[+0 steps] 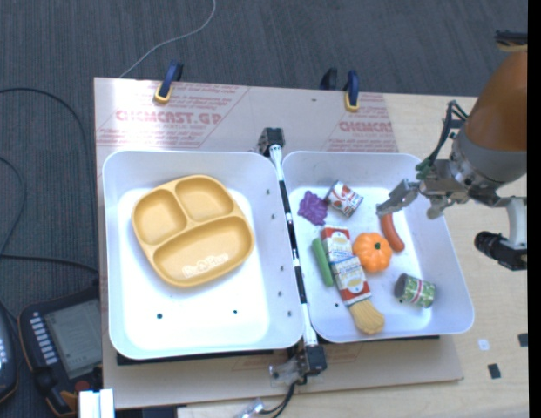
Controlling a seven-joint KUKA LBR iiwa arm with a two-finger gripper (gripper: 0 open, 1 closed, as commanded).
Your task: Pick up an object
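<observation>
On the wooden bench [70, 259], the right white bin [444, 259] crowds items. The gripper [408, 197], fingers spread wide and empty, may nudge the red sausage [391, 232] against the orange pumpkin [372, 252].

setting: robotics lab | evidence: clamped test board [279, 111], grey carpet [70, 24], loose cables [165, 37]
</observation>
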